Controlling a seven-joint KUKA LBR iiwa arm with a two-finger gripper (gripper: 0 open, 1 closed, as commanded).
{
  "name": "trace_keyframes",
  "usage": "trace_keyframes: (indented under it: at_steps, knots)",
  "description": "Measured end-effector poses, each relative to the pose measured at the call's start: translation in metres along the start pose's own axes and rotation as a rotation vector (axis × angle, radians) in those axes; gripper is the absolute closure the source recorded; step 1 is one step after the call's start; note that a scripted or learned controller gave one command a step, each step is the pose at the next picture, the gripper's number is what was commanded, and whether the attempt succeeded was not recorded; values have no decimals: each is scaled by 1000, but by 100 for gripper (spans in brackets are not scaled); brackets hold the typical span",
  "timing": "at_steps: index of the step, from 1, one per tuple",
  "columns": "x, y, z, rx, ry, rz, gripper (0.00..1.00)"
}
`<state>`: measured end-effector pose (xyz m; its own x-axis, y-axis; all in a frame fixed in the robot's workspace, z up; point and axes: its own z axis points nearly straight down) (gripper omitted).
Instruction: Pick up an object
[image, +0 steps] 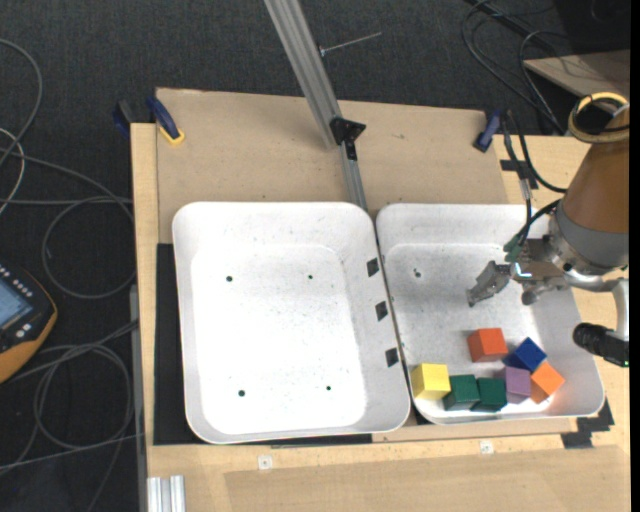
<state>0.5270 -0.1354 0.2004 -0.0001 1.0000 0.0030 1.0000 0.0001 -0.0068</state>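
Seemingly parted and holding nothing, the gripper's (490, 287) jaws hover above the orange block (487, 344).

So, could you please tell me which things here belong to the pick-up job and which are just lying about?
Part of the job:
- end effector, above the right bin
- red block
- yellow block
- blue block
- purple block
- orange block
- two green blocks

Just lying about:
- left bin
- blue clamps
- floor cables
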Motion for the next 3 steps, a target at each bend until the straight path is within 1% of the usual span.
trace_keyframes:
  at_steps: [1, 2, 3]
  knots:
    - [0, 1, -3, -6, -1, 0, 0]
    - [-6, 7, 55, 0, -1, 1, 0]
    - [-5, 6, 104, 0, 0, 0, 0]
